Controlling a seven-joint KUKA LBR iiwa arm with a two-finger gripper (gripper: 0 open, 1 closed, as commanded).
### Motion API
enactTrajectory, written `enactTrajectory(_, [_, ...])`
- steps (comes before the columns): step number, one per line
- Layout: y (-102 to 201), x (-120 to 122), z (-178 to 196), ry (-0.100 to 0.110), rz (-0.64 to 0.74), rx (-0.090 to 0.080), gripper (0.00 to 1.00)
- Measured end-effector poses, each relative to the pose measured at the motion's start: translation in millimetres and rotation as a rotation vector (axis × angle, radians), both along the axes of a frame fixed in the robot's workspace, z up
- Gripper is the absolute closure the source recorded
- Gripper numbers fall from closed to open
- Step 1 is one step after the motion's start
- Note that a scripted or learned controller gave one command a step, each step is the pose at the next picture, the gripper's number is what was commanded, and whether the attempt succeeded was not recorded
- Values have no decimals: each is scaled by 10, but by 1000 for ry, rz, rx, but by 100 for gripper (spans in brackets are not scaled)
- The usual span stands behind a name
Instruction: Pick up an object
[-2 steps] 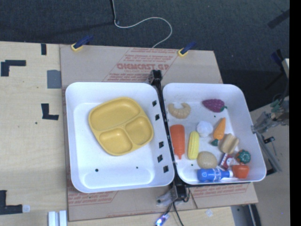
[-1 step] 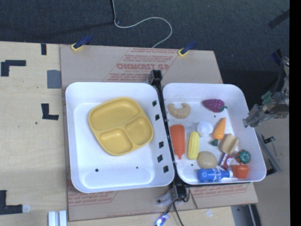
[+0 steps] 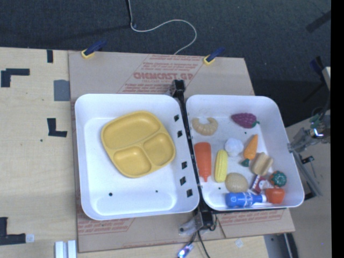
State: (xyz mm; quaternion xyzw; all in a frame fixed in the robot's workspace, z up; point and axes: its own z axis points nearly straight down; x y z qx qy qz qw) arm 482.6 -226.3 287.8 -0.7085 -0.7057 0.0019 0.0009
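The right white bin (image 3: pixel 269 107) holds several toy foods. A beige croissant (image 3: pixel 205 125) and purple grapes (image 3: pixel 244 120) lie at its far end. In the middle are a long orange-red sausage (image 3: pixel 202 160), a yellow corn cob (image 3: pixel 221 165), a white garlic bulb (image 3: pixel 233 146), a small orange carrot (image 3: pixel 250 145) and a tan bread piece (image 3: pixel 262 164). Near the front lie a potato (image 3: pixel 236 182), a blue bottle (image 3: pixel 244 199), a red piece (image 3: pixel 275 195) and a green piece (image 3: pixel 278 178). The items sit close together, some touching.
The left white bin (image 3: pixel 86 144) holds a yellow divided plate (image 3: pixel 138 143). A black hinge strip (image 3: pixel 185 144) runs between the bins. Both bins rest on a cardboard sheet (image 3: pixel 161 74) with clips at its far corners. Metal hardware (image 3: pixel 309 141) stands past the right bin's rim.
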Motion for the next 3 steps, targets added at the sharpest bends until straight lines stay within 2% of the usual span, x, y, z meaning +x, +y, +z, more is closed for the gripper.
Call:
enactTrajectory(1, [474, 21, 554, -9, 10, 1, 100])
enactTrajectory(2, [1, 4, 338, -2, 0, 0, 100])
enactTrajectory(3, [28, 9, 88, -1, 4, 1, 100])
